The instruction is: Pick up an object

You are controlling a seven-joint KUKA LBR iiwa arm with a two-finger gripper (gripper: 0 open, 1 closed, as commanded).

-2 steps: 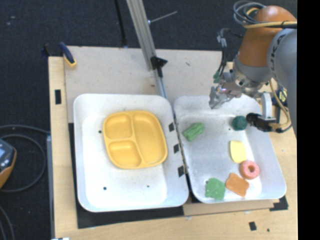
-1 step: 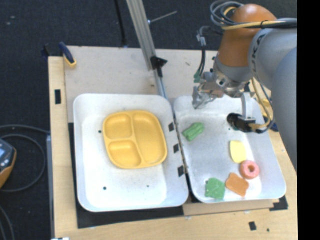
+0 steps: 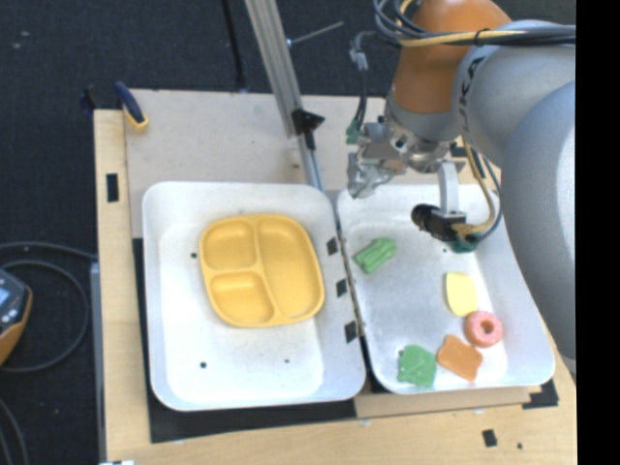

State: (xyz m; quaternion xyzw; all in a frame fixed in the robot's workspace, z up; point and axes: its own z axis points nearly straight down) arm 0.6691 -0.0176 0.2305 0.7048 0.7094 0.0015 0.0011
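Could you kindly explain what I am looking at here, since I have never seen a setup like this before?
This is one camera looking down at a slant on a bench. The big grey robot arm with an orange band reaches in from the right; its two-finger gripper hangs over the right white bin. That bin holds small toy foods: a green ridged piece, a yellow block, a pink ring doughnut, an orange piece and a green flat piece. The left white bin holds a yellow divided plate. Nothing is visibly held.
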